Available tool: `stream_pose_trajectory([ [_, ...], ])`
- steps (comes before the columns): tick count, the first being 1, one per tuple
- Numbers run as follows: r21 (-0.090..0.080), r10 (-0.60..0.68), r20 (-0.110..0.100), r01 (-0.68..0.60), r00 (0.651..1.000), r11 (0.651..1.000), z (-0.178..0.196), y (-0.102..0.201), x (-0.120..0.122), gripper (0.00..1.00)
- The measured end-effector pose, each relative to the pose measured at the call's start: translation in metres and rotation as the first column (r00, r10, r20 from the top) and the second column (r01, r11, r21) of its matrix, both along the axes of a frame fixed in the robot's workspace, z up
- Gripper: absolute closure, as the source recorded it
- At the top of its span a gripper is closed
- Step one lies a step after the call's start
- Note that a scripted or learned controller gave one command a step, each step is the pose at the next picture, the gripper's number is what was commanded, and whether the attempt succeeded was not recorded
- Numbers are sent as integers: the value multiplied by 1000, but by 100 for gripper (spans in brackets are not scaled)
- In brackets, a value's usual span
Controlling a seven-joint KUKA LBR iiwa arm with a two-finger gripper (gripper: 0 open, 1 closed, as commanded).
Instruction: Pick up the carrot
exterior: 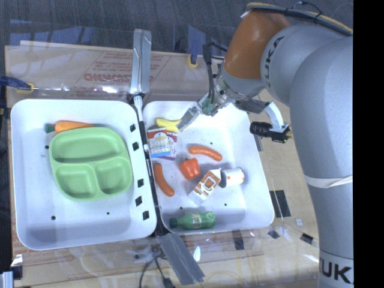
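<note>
Bench and floor seen from above.
A tan bench (282, 179) is covered toward 12 o'clock by a clear sheet over red-printed cardboard (108, 68). Dark grey carpet (90, 5) is seen beyond. Black tape marks (281, 204) lie at 4 o'clock.

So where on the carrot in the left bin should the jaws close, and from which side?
Probably mid-body on the carrot, coming straight down with the jaws across its width. It lies flat, lengthwise along the far edge of the green divided plate, green top toward the bin's left wall, so the plate side looks tight. The gripper is over the right bin.
</note>
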State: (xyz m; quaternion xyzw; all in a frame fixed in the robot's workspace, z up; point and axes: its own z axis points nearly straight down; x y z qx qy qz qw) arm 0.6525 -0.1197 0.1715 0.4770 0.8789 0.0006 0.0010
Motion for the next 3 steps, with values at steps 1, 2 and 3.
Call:
stream_pose_trajectory([
  [1,-2,288,0,-288,958,958,21,50,5,0],
  [2,0,367,-3,-367,930,930,-49,26,-10,0],
  [3,-2,475,0,-475,880,880,22,36,-1,0],
])
